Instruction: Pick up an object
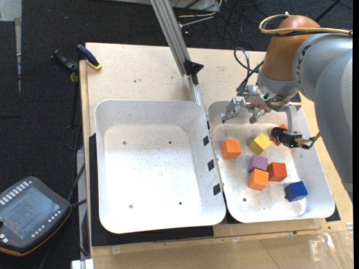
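Note:
Several small cubes lie in the right bin (321,205): an orange cube (230,148), a yellow cube (259,143), a purple cube (258,162), a second orange cube (258,179), a red-orange cube (277,171) and a blue cube (295,191). A red block (280,132) is partly hidden behind a black cable part. My gripper (242,114) hangs over the far end of that bin, above and behind the orange and yellow cubes. Its fingers (228,114) stand apart, open, with nothing between them.
The left bin (102,112) lies beside the right one, their rims meeting at the middle. A slanted metal pole (174,35) ends at the bins' far junction. A blue-and-yellow clamp (84,58) grips the bench's far left corner. A teach pendant (28,212) rests lower left.

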`<action>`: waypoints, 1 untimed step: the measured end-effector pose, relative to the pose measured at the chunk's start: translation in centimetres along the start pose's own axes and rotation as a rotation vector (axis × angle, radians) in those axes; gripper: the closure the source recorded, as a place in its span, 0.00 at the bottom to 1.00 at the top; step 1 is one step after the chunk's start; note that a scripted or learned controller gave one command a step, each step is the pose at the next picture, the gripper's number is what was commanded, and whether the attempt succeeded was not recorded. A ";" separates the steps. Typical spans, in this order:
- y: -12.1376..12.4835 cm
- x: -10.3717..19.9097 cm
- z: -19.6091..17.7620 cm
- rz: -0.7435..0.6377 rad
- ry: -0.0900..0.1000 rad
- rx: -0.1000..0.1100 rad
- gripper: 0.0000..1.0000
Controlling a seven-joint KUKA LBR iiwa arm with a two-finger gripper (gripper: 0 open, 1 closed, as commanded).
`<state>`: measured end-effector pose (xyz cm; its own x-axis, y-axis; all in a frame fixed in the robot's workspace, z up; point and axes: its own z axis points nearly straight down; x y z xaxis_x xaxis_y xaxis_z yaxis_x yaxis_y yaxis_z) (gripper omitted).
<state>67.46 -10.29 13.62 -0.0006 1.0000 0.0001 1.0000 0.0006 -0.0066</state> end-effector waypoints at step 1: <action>0.0 0.1 4.4 -0.001 0.000 -0.003 0.00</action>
<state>67.40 -10.20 9.26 -0.0011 1.0000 -0.0002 1.0000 0.0011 -0.0038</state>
